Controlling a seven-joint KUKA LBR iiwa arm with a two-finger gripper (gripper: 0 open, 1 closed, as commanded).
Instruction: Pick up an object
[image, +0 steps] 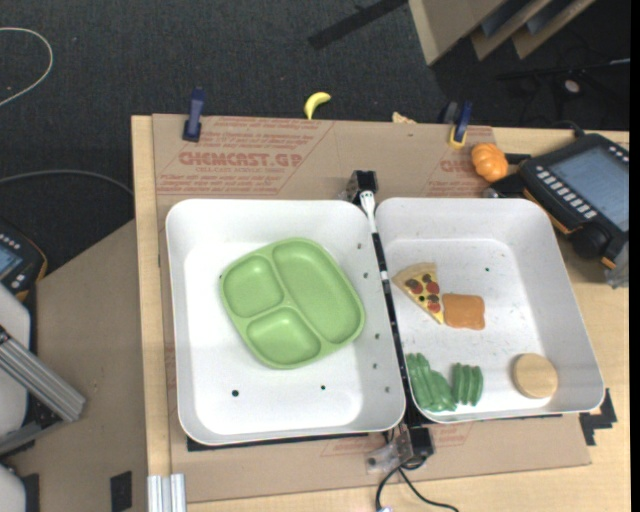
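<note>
- Evidently at the very start: nothing lifted yet, judging by how all of it rests flat on the bin floors.
- Left to do, by that reading: choosing one item, closing on it, raising it clear.
- Lying in the right bin (560, 270), right of centre frame: a pizza slice (421, 289) touching an orange-brown piece (464, 311) on its lower right side.
- Lower in the same bin: green pods (444, 384) near the bottom rim, and a round tan disc (535, 376) towards the lower right corner, well apart from the pods.
- Sitting in the left bin (190, 330), centre left of frame: a green divided plate (290, 302), tilted askew, alone.
- Cannot tell how wide the pincer stands or whether it has hold of anything.
- Cannot place any of these items relative to the pincer either; given the reach from frame right, probably nearest to the tan disc and the orange-brown piece.
- Off the bins, on the surface (250, 160): a small yellow banana (317, 102) at top centre, an orange toy (489, 160) at upper right.
</note>
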